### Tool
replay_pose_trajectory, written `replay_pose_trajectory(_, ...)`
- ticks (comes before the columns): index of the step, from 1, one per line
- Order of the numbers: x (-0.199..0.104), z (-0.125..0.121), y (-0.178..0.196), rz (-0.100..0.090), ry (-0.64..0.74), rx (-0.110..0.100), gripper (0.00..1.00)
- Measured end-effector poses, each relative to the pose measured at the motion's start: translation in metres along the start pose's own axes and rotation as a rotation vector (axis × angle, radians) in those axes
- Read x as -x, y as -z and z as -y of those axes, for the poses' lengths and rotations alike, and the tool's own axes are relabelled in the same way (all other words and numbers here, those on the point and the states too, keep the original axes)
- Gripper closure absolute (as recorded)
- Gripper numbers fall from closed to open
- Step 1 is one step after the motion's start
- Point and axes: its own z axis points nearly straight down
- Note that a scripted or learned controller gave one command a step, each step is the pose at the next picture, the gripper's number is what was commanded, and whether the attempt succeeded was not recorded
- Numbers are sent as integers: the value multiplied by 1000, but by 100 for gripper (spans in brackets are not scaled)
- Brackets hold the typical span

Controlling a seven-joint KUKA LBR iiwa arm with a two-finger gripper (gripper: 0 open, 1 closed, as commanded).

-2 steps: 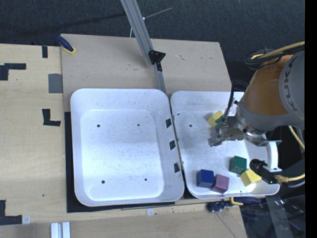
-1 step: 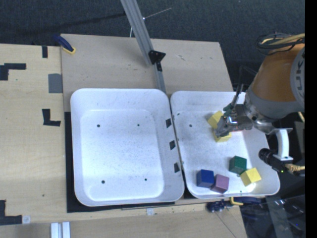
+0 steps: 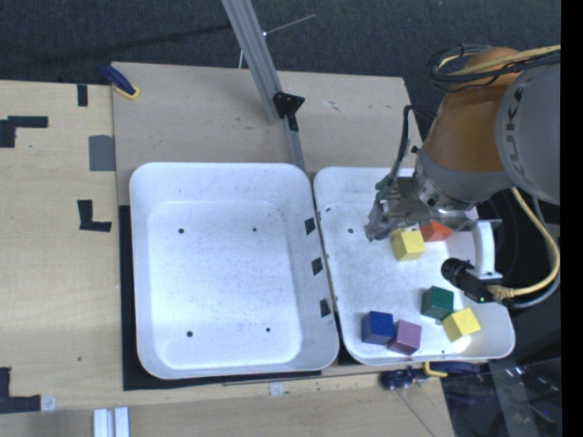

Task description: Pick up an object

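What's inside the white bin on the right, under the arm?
In the right bin: a yellow block by the end effector, an orange one partly covered, then green, blue, purple and another yellow. The arm hides the bin's far corner.

The scene was lit evenly and fairly brightly from overhead — the two white bins (image 3: 228, 262) were rendered almost washed out, with little surface detail kept. Only soft, short shadows were cast beside the small blocks and under the arm (image 3: 492, 126). The dark floor beyond the counter (image 3: 55, 244) was left murky. Slight softness and grain were seen throughout — edges were never crisp.
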Motion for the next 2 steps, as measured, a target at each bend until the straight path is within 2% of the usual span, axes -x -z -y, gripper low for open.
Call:
replay_pose_trajectory(1,-49,-21,-8,1,0,-1,100)
replay_pose_trajectory(2,-107,-28,-22,1,1,-2,100)
